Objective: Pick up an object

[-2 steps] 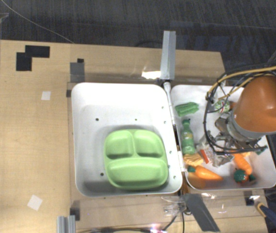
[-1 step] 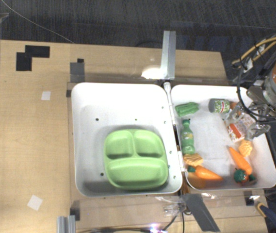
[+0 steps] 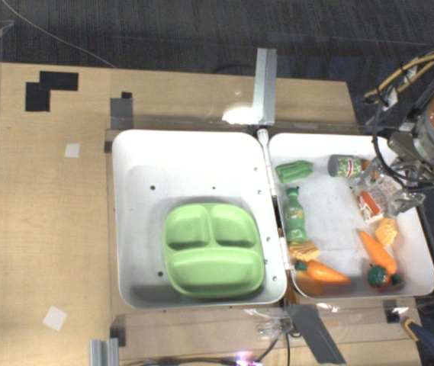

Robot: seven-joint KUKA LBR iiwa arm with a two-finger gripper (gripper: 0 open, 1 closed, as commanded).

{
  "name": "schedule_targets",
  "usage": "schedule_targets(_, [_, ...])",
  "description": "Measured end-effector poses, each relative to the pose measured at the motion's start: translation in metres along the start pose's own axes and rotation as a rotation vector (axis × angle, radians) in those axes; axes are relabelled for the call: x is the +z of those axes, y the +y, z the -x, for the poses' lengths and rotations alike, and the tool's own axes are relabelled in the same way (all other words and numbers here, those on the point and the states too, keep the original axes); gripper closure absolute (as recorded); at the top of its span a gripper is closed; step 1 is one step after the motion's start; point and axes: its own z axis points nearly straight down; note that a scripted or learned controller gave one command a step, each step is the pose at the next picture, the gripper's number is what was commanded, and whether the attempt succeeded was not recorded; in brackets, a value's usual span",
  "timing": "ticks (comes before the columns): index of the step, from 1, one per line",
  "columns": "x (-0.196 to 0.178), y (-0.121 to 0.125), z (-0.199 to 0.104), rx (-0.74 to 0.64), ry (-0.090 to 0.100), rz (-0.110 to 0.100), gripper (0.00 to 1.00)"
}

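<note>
Pale wooden bench (image 3: 41, 227) against dark ribbed floor (image 3: 163, 14).
Black cut-outs (image 3: 49, 88) mark the bench's far left corner.

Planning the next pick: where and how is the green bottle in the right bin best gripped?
Probably around the middle of the green bottle, coming straight down. It lies flat, its long axis running along the bin's left wall, so the fingers should close across its narrow width. The wall sits close on that side, leaving little finger room.

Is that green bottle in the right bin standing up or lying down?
Lying down. The green bottle shows its whole side, flat on the right bin's floor along the left wall.
</note>
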Motion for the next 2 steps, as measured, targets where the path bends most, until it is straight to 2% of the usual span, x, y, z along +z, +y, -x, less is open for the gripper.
schedule_targets(1, [-0.012, -0.001, 0.003, 0.001, -0.007, -0.006, 1.00])
schedule_targets(2, [-0.008, -0.044, -0.017, -0.425, 0.006, 0.011, 1.00])
